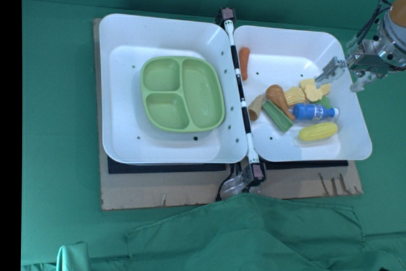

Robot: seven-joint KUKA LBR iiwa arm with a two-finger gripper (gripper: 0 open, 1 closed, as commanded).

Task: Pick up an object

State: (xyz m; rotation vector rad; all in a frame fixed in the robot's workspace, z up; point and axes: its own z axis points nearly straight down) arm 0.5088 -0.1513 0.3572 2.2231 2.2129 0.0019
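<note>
Several toys [298, 108] crowd the right bin [355, 136] — claw [342, 76] just beside

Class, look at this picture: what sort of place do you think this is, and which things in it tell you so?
Probably a robot lab test bench, not a kitchen: two white bins side by side on green cloth, toy food piled in one, and a robot arm's tool at the bin's edge.

No legible text, numbers or signs. The blue bottle [313, 112], in the bin right of the green plate [183, 93], has an unreadable label.
</note>
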